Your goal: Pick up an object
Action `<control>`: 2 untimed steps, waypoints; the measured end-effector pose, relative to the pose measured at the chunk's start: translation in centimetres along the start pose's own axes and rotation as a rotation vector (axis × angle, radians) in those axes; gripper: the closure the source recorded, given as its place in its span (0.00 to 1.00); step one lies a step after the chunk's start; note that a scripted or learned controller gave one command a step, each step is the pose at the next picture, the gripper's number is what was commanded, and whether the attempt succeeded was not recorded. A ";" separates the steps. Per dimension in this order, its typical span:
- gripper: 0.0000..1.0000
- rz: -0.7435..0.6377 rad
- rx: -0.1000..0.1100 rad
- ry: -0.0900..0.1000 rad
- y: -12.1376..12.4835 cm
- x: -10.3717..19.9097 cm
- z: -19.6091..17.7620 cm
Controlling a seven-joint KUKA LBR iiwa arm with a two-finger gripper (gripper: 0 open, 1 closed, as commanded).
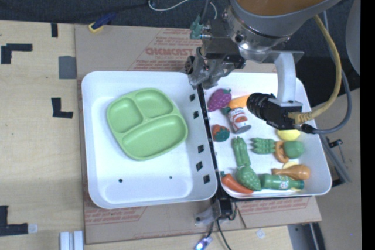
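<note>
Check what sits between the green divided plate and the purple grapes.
In the camera view, between the green divided plate and the purple grapes lie bare white bin floor and the two bins' adjoining rims, marked with black squares.

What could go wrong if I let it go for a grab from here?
The gripper hangs over the divider between the bins, so a straight descent may strike the rim rather than a toy. The purple grapes nearest it lie close against the small can, so it may nudge both. The toys in the right bin are crowded, with the corn and carrot close together.
</note>
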State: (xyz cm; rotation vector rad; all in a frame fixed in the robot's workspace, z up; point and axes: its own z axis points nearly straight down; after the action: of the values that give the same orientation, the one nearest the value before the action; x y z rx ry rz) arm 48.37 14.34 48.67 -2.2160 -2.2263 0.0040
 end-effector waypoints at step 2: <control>1.00 -0.001 0.006 -0.002 -0.1 9.3 9.3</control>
State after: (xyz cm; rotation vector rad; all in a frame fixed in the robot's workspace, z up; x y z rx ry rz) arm 48.24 23.59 39.41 -2.2122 -2.2254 0.0126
